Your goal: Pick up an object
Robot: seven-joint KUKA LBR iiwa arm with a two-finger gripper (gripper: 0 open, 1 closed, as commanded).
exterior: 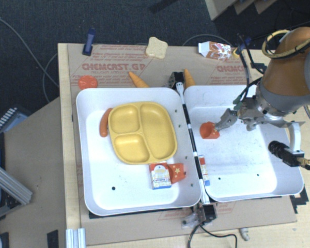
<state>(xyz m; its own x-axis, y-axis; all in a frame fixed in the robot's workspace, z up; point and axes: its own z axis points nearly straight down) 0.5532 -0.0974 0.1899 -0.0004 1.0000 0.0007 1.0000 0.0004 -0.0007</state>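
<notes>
1. We are looking down on the desk [67, 138] with its two white bins, and the arm [287, 71] reaches in over the right bin [248, 180].
2. The end effector [225, 122] sits low at the left side of that bin, its tip pointing at a small orange-red object [209, 130] that lies on the bin floor near the divider.
3. The fingers look slightly spread, one either side of the tip's line, but at this angle we can't tell for sure whether they are parted or pressed together, so we leave that undecided.
4. The object appears to be just beside the tip, perhaps touching it; we see nothing clearly pinched between the fingers.
5. Over in the left bin [93, 185] we have a yellow divided plate [142, 130], a red sausage-shaped piece [103, 124] along its left edge, and a small carton [160, 175] with a red piece [177, 172] just below the plate.
6. Progress, as we judge it: the approach to a target is done, the object rests on the bin floor, and the grasp and lift are yet to come.
7. What is left calls for closing squarely on that small piece; it sits close to the bin wall, which could make it slip aside.
</notes>
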